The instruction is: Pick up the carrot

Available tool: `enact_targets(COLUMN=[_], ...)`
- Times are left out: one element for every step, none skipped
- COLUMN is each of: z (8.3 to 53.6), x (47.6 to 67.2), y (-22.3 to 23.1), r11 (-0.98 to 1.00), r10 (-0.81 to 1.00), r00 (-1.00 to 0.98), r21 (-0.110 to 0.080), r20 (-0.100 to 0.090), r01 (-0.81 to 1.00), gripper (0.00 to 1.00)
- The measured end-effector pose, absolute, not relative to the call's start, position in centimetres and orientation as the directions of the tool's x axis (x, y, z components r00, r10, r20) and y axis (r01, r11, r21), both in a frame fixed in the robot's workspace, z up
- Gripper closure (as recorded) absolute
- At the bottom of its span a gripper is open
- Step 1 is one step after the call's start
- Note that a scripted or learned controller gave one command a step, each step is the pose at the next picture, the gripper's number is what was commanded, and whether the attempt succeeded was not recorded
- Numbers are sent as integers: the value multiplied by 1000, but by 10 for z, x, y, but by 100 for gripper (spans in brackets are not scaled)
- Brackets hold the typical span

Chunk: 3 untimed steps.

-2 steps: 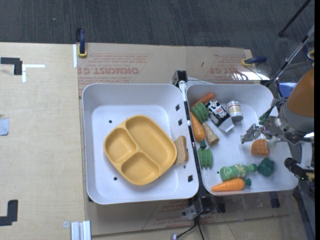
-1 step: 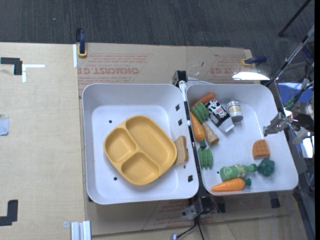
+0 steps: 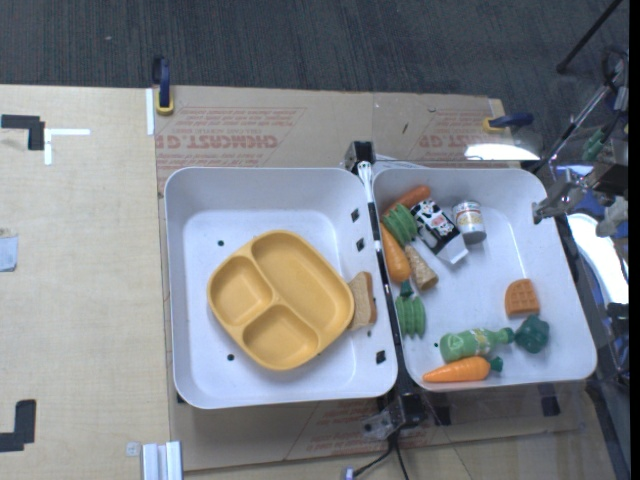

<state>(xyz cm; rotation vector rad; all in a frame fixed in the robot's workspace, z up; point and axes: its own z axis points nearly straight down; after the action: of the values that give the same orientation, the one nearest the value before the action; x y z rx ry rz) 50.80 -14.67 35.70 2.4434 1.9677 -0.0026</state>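
Note:
An orange carrot [image 3: 458, 371] with a small green top lies along the front wall of the right bin [image 3: 560, 268], its tip pointing left. A second carrot-like orange piece [image 3: 395, 257] with green leaves [image 3: 400, 223] lies against that bin's left wall. Another small orange piece [image 3: 415, 196] sits at the back left corner.
Just behind the front carrot lie a green bottle [image 3: 475, 343] and a broccoli [image 3: 533, 334]. A waffle [image 3: 521, 297], a can [image 3: 468, 221], a milk carton [image 3: 438, 228] and a green vegetable [image 3: 410, 313] share the bin. The left bin [image 3: 190, 228] holds a yellow divided plate [image 3: 280, 300] and a bread slice [image 3: 362, 300].

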Motion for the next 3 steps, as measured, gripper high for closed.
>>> enact_targets(z=[459,541,540], x=[528,561,621], y=[-84,1,50], r11=[-61,25,-161], r10=[998,1000,987], r00=[61,-25,161], r21=[4,3,3], r20=[-5,-3,-3], r01=[998,1000,987], gripper=[0,0,0])
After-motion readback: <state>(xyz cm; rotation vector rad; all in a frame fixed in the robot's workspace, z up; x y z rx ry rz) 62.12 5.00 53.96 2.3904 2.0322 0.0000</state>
